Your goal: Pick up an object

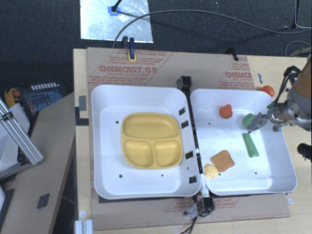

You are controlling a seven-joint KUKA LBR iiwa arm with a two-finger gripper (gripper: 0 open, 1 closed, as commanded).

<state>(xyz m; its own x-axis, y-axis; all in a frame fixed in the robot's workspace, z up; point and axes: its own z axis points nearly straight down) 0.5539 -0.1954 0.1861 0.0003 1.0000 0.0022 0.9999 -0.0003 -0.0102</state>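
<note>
At about three o'clock in the right bin (pixel 287 179), the gripper (pixel 255 122) reaches in from the right edge, its fingertips low over the bin floor near a small green piece (pixel 248 118) that sits right at them; whether it is pinched between them or merely beside them I cannot tell, nor whether the fingers are spread or pressed together. This looks like the closing-in step of the pick, not the lift. Directly at six o'clock from the tips lies a green stick (pixel 251 145), close by but apart. An orange-red ball (pixel 225 111) sits at nine o'clock from the gripper, and a brown slab (pixel 223 161) touching a pale yellow lump (pixel 210 170) lies further off at seven o'clock. The next move calls for settling squarely over one piece and closing firmly before rising. The yellow tray (pixel 148 140) in the left bin (pixel 105 101) is well apart.
</note>
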